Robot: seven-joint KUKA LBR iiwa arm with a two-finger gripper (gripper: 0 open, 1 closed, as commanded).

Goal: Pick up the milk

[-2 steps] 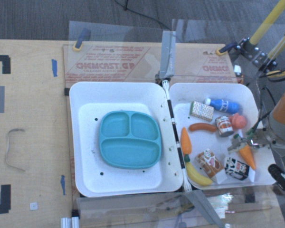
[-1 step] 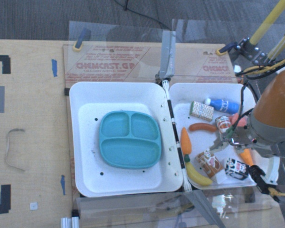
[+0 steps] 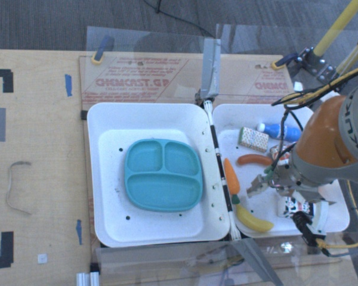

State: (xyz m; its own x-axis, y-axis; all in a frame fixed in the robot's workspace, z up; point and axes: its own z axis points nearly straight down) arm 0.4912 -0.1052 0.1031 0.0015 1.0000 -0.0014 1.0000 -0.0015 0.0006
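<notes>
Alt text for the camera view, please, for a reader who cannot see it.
The grey and orange arm reaches into the right bin, its claw low among a carrot, banana, sausage and blue bottle. The left bin holds a teal divided plate.

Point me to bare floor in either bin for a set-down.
Left bin: free strip all round the teal plate, widest along its left wall. Right bin: crowded; carrot, banana, sausage, cracker box, blue bottle and the arm leave only small gaps.
</notes>
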